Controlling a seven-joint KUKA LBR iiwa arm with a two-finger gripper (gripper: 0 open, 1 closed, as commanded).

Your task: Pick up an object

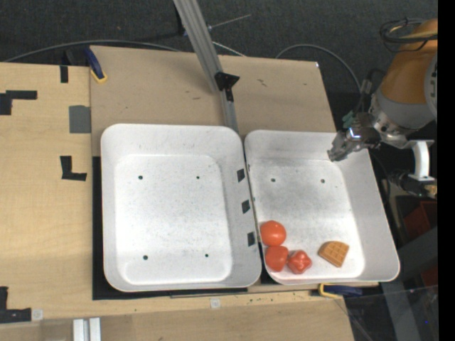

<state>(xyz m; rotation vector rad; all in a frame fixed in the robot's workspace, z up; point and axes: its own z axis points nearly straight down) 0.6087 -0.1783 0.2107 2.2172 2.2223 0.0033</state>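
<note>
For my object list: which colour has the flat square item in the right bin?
Orange-tan, seen in the camera view: flat square item.

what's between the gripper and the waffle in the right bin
Nothing: in the camera view, only bare speckled bin floor runs from the gripper at the far right rim down to the waffle near the front edge.

**Even overhead light, soft focus**

Bright, diffuse light falls evenly on the pale wooden worktop (178, 84). The two shallow white plastic bins (170, 204) look nearly washed out, with mild glare on their rims. Shadows are short and faint. The whole frame is slightly grainy, and details blur toward the dark far edge.
</note>
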